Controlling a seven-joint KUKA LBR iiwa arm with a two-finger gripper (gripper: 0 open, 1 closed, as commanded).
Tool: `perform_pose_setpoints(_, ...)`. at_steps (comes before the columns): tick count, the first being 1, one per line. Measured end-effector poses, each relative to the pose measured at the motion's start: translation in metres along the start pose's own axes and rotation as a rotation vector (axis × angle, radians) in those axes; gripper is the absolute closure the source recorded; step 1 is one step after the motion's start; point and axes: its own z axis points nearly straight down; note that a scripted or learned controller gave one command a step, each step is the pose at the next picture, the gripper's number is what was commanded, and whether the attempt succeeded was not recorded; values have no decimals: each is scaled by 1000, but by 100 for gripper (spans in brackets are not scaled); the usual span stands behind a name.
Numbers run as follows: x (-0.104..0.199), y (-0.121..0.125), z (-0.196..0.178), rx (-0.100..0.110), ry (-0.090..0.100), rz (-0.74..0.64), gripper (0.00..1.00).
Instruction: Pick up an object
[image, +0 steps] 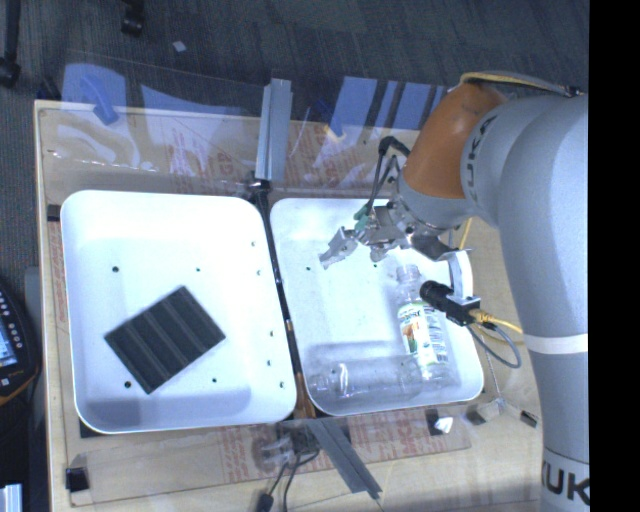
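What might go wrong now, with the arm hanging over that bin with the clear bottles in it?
The two clear bottles, one labelled and one lying along the bin's near wall, look smooth and round, so either may slip or roll away when grasped. They lie close together at the right bin's corner, so reaching for one may nudge the other. The gripper hangs over bare bin floor, apart from both, so closing there would likely catch nothing.
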Motion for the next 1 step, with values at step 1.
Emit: perform_pose_setpoints(1,-52,-19,-4,-1,-1,-80,0)
